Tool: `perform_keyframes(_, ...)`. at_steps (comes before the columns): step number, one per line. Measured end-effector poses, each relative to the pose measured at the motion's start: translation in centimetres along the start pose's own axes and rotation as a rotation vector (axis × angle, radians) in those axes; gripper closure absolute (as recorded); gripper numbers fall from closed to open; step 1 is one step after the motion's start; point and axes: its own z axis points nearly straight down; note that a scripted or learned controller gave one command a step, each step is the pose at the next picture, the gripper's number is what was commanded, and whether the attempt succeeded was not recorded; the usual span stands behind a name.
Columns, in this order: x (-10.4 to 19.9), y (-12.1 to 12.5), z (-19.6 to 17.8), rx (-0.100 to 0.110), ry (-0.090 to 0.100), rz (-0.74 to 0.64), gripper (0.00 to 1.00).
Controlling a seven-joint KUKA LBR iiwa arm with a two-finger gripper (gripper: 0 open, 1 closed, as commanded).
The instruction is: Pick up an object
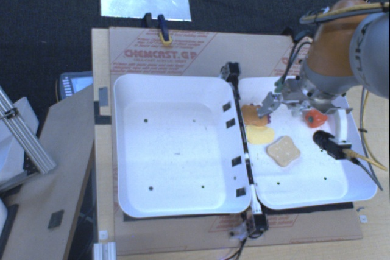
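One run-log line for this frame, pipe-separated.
gripper at orange piece | right bin | grasp unconfirmed | nearby: yellow piece, toast slice, red piece

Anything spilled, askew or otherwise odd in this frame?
Nothing stands out. The orange piece, yellow piece, tan toast-shaped piece and red piece all lie inside the right bin. The gripper is low over that bin, next to the orange piece.
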Motion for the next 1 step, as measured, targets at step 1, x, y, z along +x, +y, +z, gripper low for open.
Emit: perform_keyframes(1, 4.88, 1.57, 2.09, 0.007, 0.001, 0.002, 0.0)
